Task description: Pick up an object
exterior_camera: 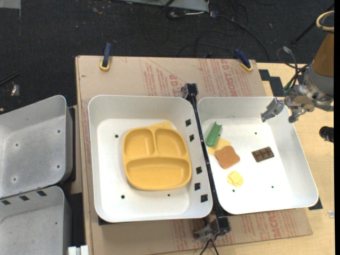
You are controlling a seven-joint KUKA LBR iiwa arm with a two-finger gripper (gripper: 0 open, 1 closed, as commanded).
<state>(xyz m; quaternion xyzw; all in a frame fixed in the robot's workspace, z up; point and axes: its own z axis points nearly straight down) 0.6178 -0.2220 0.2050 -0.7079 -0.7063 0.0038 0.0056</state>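
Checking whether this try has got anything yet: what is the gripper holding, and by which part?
Nothing. The gripper hangs open over the right bin's upper right corner, apart from the brown block and the other items.

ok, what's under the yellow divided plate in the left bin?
A pale yellow flat piece pokes out from beneath the plate at its far right corner. How far it extends underneath is covered, as is anything else there.
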